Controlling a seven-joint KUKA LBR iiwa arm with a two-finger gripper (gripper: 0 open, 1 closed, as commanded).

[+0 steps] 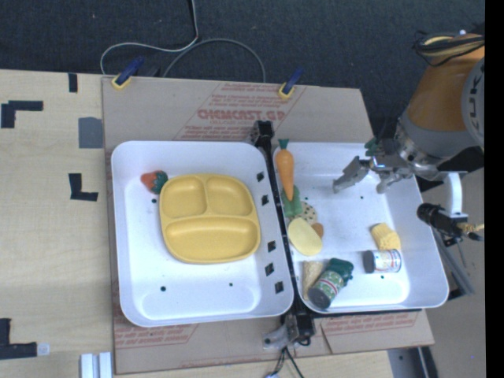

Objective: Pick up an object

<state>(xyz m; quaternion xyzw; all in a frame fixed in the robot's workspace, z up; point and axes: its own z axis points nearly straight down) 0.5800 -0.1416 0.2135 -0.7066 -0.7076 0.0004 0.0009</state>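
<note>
Hovering over the right bin, the end effector is spread open, holding nothing

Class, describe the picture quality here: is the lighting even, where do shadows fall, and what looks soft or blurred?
Camera view: even, soft lighting without glare on the white bins; faint shadows beside the yellow tray and carrot; the gripper looks slightly blurred; small labels are unreadable.

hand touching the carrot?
Apart. The camera view shows bare white bin floor between the hand and the carrot, which lies along the right bin's left wall.
</note>
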